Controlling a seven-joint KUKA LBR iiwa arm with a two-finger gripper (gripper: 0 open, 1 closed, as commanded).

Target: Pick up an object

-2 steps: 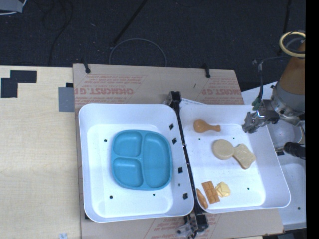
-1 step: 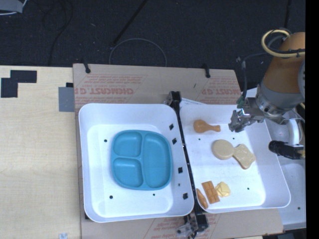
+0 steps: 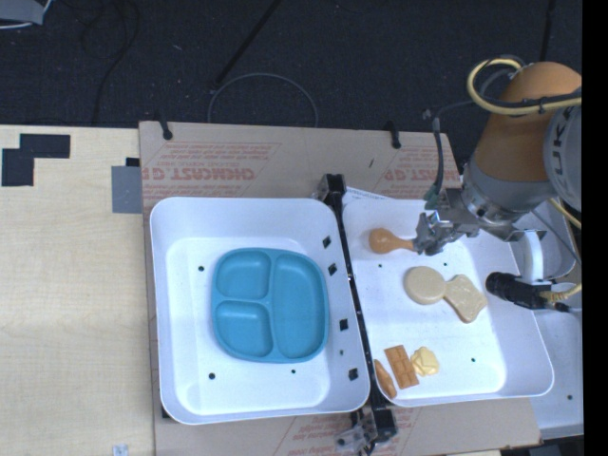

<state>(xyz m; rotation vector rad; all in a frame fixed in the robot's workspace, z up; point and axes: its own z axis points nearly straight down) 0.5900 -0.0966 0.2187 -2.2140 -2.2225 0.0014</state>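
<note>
In the right bin (image 3: pixel 532 364) a tan spoon-like piece (image 3: pixel 384 241) lies near the far wall, its handle pointing right. My gripper (image 3: pixel 431 239) is low at the end of that handle, touching it or just above it. A cream round piece (image 3: pixel 425 284) and a pale bread-slice shape (image 3: pixel 465 297) lie just in front of the gripper. Near the front edge sit a small orange waffle-like piece (image 3: pixel 400 366), a yellow lump (image 3: pixel 426 360) and an orange stick (image 3: pixel 384 378).
The left bin (image 3: pixel 180 255) holds a blue divided plate (image 3: pixel 268 304). A black divider bar (image 3: pixel 348 288) runs between the bins. The arm's orange band (image 3: pixel 532 122) stands over the right bin's far right corner.
</note>
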